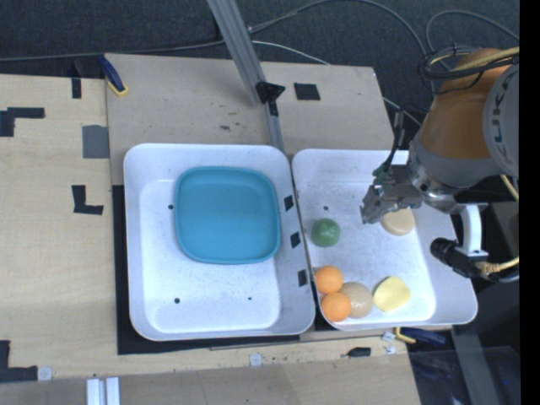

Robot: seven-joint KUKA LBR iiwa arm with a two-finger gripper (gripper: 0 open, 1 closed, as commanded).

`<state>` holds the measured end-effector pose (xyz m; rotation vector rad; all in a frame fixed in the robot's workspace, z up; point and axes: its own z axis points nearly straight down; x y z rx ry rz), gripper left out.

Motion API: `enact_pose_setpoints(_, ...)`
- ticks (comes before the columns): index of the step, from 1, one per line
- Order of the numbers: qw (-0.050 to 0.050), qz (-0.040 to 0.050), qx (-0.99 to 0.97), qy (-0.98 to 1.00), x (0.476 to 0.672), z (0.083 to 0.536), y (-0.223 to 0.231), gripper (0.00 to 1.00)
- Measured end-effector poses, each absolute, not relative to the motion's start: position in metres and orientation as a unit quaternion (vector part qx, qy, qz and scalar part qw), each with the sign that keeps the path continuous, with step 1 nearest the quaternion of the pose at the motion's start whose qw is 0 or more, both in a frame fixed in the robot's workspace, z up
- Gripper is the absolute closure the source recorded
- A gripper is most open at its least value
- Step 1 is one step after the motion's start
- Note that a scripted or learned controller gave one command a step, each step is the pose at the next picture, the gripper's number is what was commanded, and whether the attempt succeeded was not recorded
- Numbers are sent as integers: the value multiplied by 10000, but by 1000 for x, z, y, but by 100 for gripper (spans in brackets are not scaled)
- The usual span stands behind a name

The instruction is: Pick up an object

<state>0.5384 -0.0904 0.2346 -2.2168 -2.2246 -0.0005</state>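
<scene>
My gripper (pixel 377 210) hangs over the right bin (pixel 354 171), near its right side. A pale cream round object (pixel 398 222) lies just right of and under the gripper tip. A green ball (pixel 325 232) rests to the gripper's left, apart from it. At the bin's front sit two orange balls (pixel 329 279) (pixel 336 307), a beige round object (pixel 358 299) and a yellow object (pixel 391 294). Nothing shows between the gripper's tips.
The left bin (pixel 152 302) holds a blue square plate (pixel 226 213). A grey pole (pixel 245 53) slants down to the gap between the bins. Cables loop at the back right, and the arm's body (pixel 464 125) overhangs the right bin's right edge.
</scene>
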Motion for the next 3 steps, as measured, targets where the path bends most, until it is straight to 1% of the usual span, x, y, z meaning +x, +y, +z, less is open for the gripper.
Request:
enact_pose_setpoints(1,8,3,-7056,-7086,554,224,-43,100)
enact_pose_setpoints(2,7,2,-7059,-7083,564,220,-1,100)
enact_pose_setpoints(3,7,1,-7056,-7086,566,217,48,100)
